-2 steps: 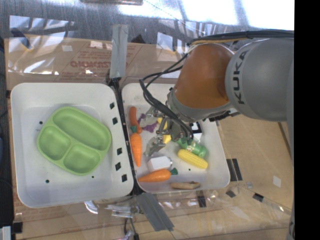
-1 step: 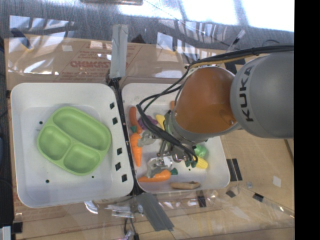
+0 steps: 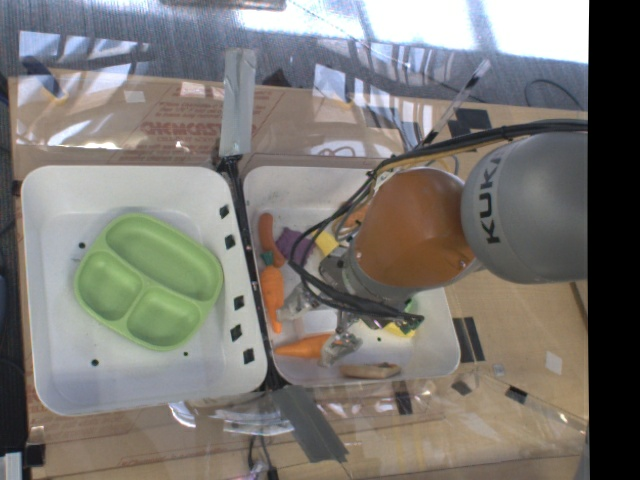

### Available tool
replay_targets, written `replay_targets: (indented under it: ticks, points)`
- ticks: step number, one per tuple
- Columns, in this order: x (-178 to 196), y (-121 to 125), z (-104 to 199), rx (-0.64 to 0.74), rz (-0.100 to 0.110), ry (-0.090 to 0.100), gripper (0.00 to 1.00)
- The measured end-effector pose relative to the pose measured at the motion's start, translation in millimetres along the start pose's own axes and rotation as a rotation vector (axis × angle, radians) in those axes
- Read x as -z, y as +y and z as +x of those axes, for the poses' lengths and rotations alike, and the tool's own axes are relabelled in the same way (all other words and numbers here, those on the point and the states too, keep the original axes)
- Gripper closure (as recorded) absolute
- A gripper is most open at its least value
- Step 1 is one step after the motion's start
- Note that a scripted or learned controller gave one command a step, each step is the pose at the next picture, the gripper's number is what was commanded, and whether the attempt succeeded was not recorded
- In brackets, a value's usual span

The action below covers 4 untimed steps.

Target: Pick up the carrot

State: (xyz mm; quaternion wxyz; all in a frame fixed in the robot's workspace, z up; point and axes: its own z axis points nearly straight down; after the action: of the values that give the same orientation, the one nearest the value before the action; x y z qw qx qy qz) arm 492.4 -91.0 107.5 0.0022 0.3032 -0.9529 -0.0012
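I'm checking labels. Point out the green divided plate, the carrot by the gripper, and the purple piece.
green divided plate (image 3: pixel 150 280): camera view, central ridge.
carrot (image 3: pixel 302 347): camera view, middle of its body.
purple piece (image 3: pixel 293 242): camera view, its visible face.

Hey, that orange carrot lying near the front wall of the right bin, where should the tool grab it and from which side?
Probably at the carrot's thicker middle, coming straight down from above. It lies flat, pointing roughly left-right, so fingers should close across its narrow width. The tool sits by its right end, and the right bin's front wall is close, so a side approach looks cramped.
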Motion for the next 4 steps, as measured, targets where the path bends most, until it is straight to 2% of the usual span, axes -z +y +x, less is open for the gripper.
replay_targets:
  ticks: [1,2,3,4]
  points:
    - [11,0,-2,0.004,0.002,-0.003,1.00]
    - [10,0,-2,0.004,0.001,-0.003,0.00]
    - [-17,-3,8,0.009,0.000,-0.002,0.00]
    - [-16,1,4,0.027,0.001,-0.002,0.00]
